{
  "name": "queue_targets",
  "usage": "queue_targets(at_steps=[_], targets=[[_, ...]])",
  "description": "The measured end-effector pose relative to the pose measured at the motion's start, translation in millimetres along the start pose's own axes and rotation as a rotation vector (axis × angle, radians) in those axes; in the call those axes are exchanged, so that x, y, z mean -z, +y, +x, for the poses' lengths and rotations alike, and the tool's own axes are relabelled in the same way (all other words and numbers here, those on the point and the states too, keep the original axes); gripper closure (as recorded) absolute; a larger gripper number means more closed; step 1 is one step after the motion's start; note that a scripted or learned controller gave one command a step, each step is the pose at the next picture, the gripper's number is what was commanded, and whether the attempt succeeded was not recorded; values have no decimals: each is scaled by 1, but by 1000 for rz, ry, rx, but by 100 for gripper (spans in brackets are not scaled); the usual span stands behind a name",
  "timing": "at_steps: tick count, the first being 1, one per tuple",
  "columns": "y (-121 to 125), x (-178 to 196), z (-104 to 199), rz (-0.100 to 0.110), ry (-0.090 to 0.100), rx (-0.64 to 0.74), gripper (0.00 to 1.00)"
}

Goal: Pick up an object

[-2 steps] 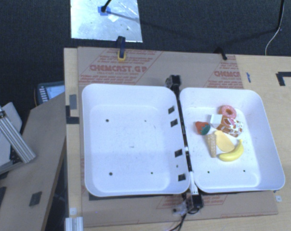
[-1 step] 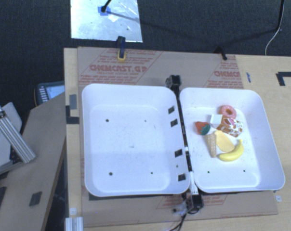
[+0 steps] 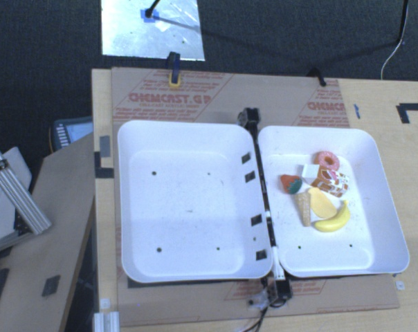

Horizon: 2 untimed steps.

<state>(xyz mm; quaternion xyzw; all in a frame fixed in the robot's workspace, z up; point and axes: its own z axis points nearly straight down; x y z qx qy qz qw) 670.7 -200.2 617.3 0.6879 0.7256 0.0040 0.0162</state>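
Objects for picking, a small huddle of toy food, all lie in the right bin (image 3: pixel 387 206), gathered toward its far half and a little right of its middle. A pink doughnut (image 3: pixel 326 160) sits farthest back. Just in front of it lies a red-and-white patterned piece (image 3: pixel 333 182), touching a small white block (image 3: pixel 309 171) on its left. A red piece with a green end (image 3: pixel 290 183) lies nearest the seam between the two bins (a strawberry, perhaps; I cannot tell for sure). Nearer the front, a beige cone (image 3: pixel 304 208) points toward the bin's near edge. A pale yellow wedge (image 3: pixel 322 202) lies against it, and a banana (image 3: pixel 333 220) curls around the wedge's near side. These pieces are packed close, most of them touching a neighbour.

The left bin (image 3: pixel 188 206) shows only a few dark dots on its white floor. Black clips (image 3: pixel 250 177) run along the seam where the bins meet. Both bins rest on a brown sheet (image 3: pixel 167 97) printed with red lettering, which lies on the worktop (image 3: pixel 382 95). A yellow clamp (image 3: pixel 174 80) grips the sheet's far edge. Beyond the worktop's far edge, a shiny silver square (image 3: pixel 152 19) lies on the dark floor. A metal rail (image 3: pixel 15 194) slants past the worktop's left edge.
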Motion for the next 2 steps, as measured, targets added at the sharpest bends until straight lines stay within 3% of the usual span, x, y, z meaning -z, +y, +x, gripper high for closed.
queue_targets(at_steps=[1,2], targets=[[1,12,1,-5,-3,5,100],[1,12,1,-4,-3,7,0]])
